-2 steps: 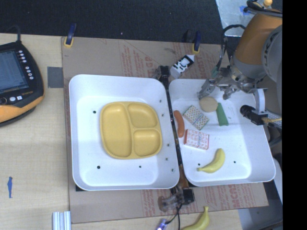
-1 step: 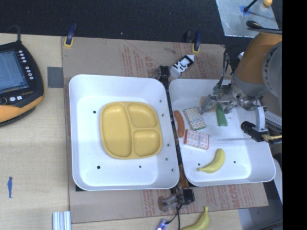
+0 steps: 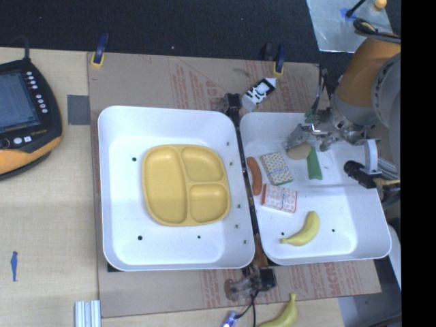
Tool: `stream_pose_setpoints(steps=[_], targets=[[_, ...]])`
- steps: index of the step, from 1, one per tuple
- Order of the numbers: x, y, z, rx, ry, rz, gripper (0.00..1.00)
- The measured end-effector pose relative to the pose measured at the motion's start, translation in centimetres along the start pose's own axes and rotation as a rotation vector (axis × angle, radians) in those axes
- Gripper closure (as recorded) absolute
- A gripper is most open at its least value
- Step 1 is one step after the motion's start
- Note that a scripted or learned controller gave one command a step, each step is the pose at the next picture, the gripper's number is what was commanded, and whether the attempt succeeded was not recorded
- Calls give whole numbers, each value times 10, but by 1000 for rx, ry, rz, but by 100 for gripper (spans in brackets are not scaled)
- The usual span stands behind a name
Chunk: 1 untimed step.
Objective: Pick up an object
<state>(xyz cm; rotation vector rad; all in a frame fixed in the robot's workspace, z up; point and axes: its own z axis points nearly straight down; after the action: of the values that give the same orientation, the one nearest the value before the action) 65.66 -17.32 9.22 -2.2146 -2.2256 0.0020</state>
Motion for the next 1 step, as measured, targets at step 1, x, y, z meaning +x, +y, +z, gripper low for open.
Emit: stream_pose_setpoints(steps=[1], targets=[[0, 2, -15, -2, 0, -3, 100]])
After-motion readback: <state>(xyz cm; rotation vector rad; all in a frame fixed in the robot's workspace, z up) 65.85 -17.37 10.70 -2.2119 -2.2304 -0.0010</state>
